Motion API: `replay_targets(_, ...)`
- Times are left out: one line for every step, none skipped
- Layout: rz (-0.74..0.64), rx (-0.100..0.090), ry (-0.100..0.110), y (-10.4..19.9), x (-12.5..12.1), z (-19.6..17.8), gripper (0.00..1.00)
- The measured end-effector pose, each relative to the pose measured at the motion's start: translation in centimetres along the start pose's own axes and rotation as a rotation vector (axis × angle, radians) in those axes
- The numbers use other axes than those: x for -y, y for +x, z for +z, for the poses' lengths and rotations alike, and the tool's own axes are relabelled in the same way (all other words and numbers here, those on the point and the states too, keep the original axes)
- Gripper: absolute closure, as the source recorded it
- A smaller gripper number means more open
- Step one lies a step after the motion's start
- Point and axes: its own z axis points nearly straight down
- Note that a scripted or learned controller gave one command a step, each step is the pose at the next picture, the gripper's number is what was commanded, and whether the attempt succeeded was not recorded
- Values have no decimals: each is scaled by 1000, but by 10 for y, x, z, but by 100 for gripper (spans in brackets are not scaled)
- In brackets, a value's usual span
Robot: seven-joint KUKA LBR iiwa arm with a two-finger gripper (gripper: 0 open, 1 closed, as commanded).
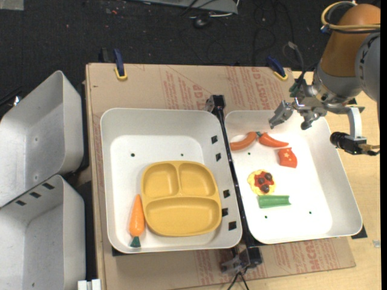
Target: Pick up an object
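Gripper (294, 115) is up over the top edge of the right bin (338, 180), fingers spread apart w/ nothing between them. One finger (279, 115) sticks out to the left, the other one is closer to the arm (347, 47), which comes in from the right w/ that orange band at the top corner. It looks to be hanging above the bin rather than touching anything, tho the slanted angle makes height hard to judge.

Closest stuff to it: a red pepper (273, 141) and an orange sausage (243, 141), lying just below and to the left of the gripper near the bin's top left. Their inner ends nearly meet, can't tell if they actually touch. Just right of and below the pepper there's a small red piece (288, 157), maybe a strawberry, too small to say for sure.

Further down, mid bin, a yellow round thing w/ dark red bits on it (262, 181), and right under that a green bar (274, 201) lying roughly sideways. Those two are near each other, prob not touching.

Left bin (115, 162) has a yellow divided plate (181, 198) w/ three sections, sitting lower center. A carrot (136, 217) lies right beside the plate's left edge, green end pointing toward the bottom.

Both bins sit side by side on a brown board (181, 83).
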Motion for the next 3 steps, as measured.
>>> replay_targets(-2, 2, -12, 0, -3, -7, 0)
replay_targets(-4, 1, -6, 5, -2, 56, 0)
replay_targets(-4, 6, -15, 4, -4, 104, 0)
